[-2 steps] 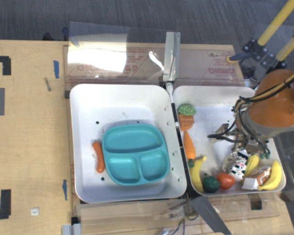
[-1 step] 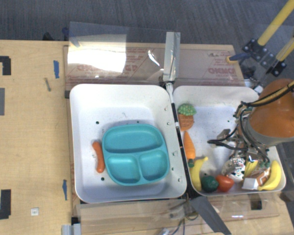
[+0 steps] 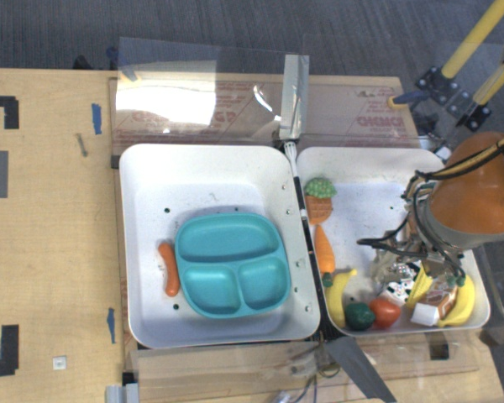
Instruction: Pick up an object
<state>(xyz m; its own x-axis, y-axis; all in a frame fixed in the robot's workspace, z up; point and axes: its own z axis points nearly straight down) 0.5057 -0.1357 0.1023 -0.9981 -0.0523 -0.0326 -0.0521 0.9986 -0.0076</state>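
Arm reaching into right bin (image 3: 365, 196); hand (image 3: 407, 267) hanging low over toy food pile (image 3: 403, 296) in that bin's near corner. Grip state: cannot tell.

Glossy teal plastic tray (image 3: 232, 263), smooth white bins (image 3: 143, 225), matt wooden bench (image 3: 42, 225)

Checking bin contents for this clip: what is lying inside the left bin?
The left bin holds a teal divided tray and an orange sausage-shaped toy beside it. Whatever lies under the tray is covered.
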